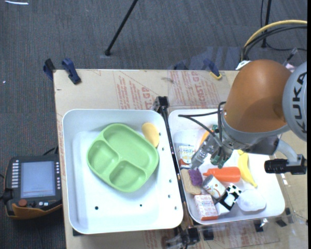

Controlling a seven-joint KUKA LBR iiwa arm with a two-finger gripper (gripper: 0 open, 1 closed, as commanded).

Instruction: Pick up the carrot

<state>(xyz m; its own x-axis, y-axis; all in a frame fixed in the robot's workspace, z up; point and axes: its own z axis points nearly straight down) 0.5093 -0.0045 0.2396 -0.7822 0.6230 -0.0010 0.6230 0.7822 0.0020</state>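
Just below-right of the gripper (205, 154), whose grip state cannot be told: carrot (224, 174), long axis left-right.

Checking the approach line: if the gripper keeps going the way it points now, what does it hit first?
The gripper points down-left in the right bin. First in that line looks like the purple toy, not the carrot, which lies to its right. Depth is unclear.

Cardboard-topped bench (114, 90) bearing two white bins, the left bin (75, 191) lying beside the right bin (272, 204).
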